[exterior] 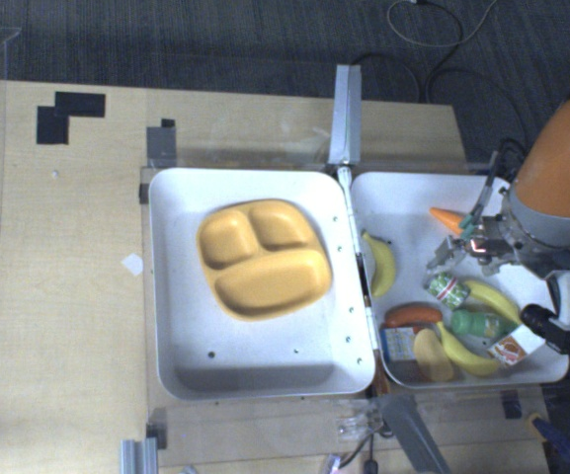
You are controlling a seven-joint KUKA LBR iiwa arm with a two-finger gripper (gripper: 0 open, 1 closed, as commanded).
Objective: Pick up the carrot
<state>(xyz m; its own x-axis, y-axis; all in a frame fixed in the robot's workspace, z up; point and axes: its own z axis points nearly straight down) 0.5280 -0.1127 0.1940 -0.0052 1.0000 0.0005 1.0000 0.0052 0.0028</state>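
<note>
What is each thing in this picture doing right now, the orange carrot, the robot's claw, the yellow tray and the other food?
carrot: lying in the right bin, beside the gripper, not lifted.
gripper: low over the right bin, close to the carrot.
yellow tray: resting flat in the left bin, compartments bare.
bananas: lying loose in the right bin.
green bottle: on its side among the bananas.

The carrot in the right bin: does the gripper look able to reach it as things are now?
Probably yes. The carrot lies near the far wall of the right bin, with bare floor around it, and the gripper hangs just beside it. The banana and can lie nearer the camera, out of the way.
</note>
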